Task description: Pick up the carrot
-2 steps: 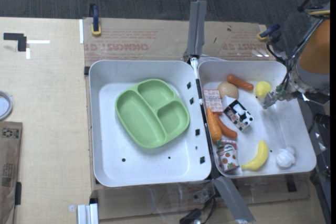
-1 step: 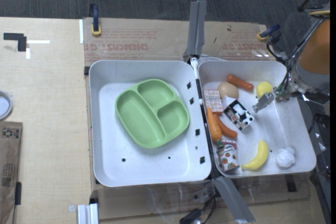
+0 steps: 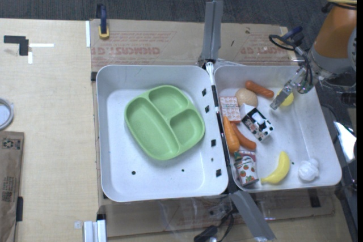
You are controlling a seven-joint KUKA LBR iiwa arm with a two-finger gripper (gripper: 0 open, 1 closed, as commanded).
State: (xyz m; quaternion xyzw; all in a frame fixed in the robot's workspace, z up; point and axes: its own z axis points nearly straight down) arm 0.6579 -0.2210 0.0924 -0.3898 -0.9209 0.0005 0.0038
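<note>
The pale wooden worktop (image 3: 51,122) carries two shallow white bins. The left bin (image 3: 113,178) holds a smooth green divided plate (image 3: 164,121). In the right bin (image 3: 323,139), the grey arm's end effector (image 3: 282,100) hangs over a small yellow thing; whether it is clenched, I cannot tell. The tapered orange carrot (image 3: 230,134) lies along that bin's left wall, a red sausage (image 3: 245,140) touching it.

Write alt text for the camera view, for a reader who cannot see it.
The grey-and-orange arm's gripper hovers over the right white bin, near a small yellow item, away from the long orange carrot by the bin's left wall. The left white bin holds a green divided plate.
</note>
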